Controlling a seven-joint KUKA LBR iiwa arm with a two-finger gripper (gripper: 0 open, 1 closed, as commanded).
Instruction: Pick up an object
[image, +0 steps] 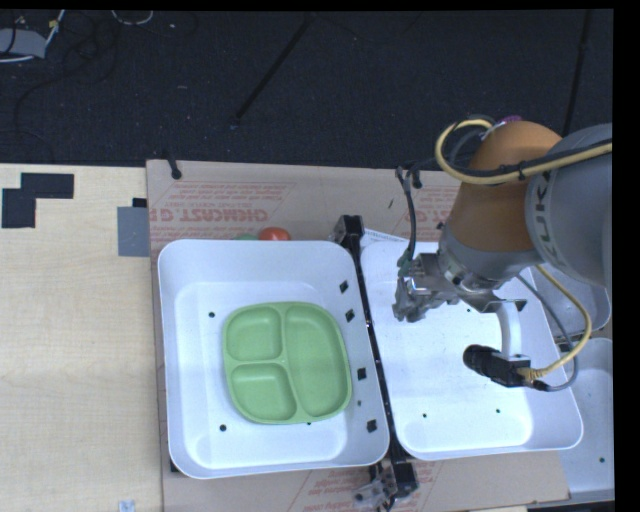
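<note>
The bench (70, 330) of pale wood is carrying two shallow white bins, probably to keep things within reach. The left bin (190, 290) is holding a green divided plate (287, 362) — smooth plastic, lying flat. The arm (520, 210) is hanging over the right bin (440, 420); its pincer (410, 303) — I cannot tell its state.

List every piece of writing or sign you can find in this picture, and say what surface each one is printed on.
Red print on the cardboard sheet behind the left bin: upside down and blurred, not reliably readable.
More red print on the cardboard's front edge: too small to read.
Dark letters on the arm: cut off, unreadable.
</note>
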